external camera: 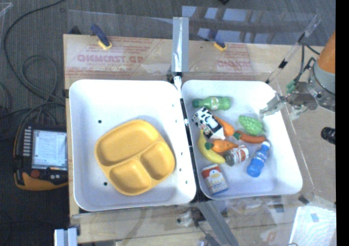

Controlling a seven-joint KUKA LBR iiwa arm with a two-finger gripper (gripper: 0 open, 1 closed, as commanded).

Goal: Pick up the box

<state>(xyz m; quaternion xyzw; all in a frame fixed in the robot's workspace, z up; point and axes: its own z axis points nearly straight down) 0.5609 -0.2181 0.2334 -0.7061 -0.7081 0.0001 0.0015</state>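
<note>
Reaching the box (208,121) is the main difficulty: the black-and-white carton lies tilted in the right bin (289,185), near the divider, crowded by neighbours. A green bottle (213,102) sits just above it, a carrot (224,126) touches its right side, and a banana (210,151) curves just below. The claw (271,108) hovers at the bin's upper right rim, well apart from the box; its opening cannot be judged, and nothing appears held. Likely faults: a descent that pinches the carrot or banana instead, or a tilted carton slipping free. The yellow tray (135,156) in the left bin plays no part.
</note>
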